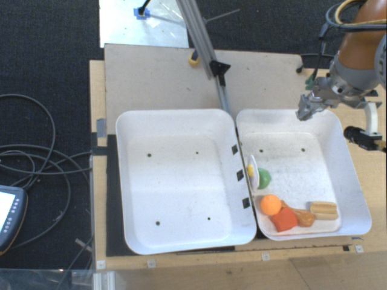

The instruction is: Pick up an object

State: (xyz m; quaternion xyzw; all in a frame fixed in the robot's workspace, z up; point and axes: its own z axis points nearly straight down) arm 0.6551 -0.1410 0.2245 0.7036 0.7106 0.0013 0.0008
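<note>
Hovering tool (306, 112) over right bin (347, 162) rim.

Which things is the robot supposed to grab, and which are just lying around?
For the job: gripper; orange ball, red block, tan bun, green ball, all in the right bin.

Just lying about: left bin, cables, handheld screen, blue tape.
</note>
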